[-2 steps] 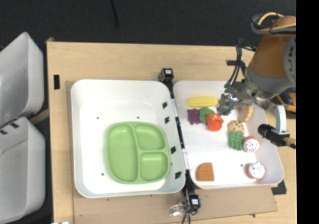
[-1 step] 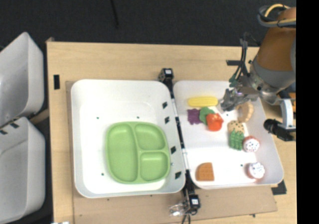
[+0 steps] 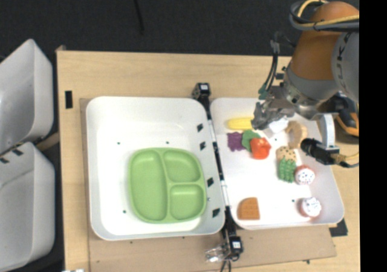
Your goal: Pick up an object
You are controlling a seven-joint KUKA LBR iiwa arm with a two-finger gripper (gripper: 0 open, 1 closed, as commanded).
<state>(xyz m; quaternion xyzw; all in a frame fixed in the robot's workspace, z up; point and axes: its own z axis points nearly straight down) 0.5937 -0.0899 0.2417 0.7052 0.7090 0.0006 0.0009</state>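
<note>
Jaws [image 3: 264, 121] low in right bin [image 3: 329, 204], their state impossible to tell | beside yellow corn [image 3: 240, 123], above green piece [image 3: 250, 138] and red pepper [image 3: 260, 148] | left bin [image 3: 103, 119] holds green divided plate [image 3: 167, 185]

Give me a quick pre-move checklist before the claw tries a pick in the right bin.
1. Claw over the right bin: ok, it sits near the far edge.
2. Target close by: ok, the yellow corn lies just left of it, the green and red pieces just below.
3. Item already held: cannot tell.
4. Targets separated: not ok, the purple, green and red pieces bunch together.
5. Easier isolated pick: ok, the brown toast piece lies alone near the front.
6. Green divided tray out of the way: ok, it is in the left bin.
</note>
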